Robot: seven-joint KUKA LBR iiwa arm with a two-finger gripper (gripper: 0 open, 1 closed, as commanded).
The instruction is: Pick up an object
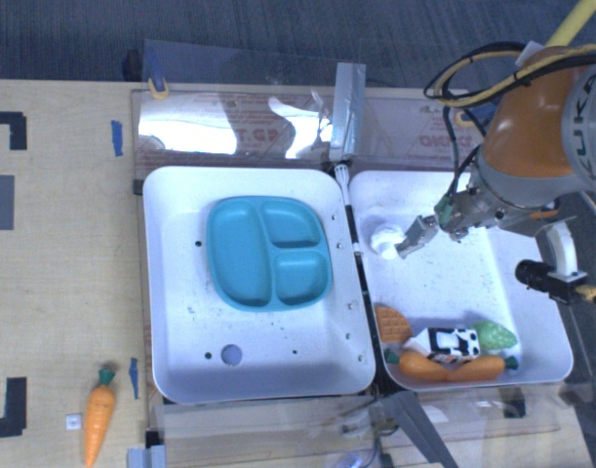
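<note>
The tabletop [54, 261] carries 2 shallow white bins side by side. The left bin [171, 349] holds a blue divided plate [268, 252] with 3 compartments, lying flat near the bin's middle, and a small grey round disc [231, 356] near its lower left corner, well apart from the plate.

The arm [546, 125], grey with an orange band, reaches in from the right over the upper part of the right bin [444, 291]. Its end effector [403, 242] slants down and to the left, with its tip at a small white object [383, 238] that lies in the upper left part of that bin, close to the wall shared with the left bin. The tip appears to touch or overlap the white object, but the view is too small to tell whether the end effector is spread or pressed together, or whether anything sits within it.

Along the lower edge of the right bin lies a cluster of things touching one another: a brown waffle-like piece [392, 322] at the left, an orange carrot [452, 368] lying lengthwise along the bottom, a black and white cow-patterned item [454, 340] resting on the carrot, and a pale green item [496, 336] at the right. The cluster lies well apart from the end effector.

Outside the bins, at the lower left of the tabletop, a second toy carrot [99, 415] with a green top lies beside a strip of blue tape [134, 378].
</note>
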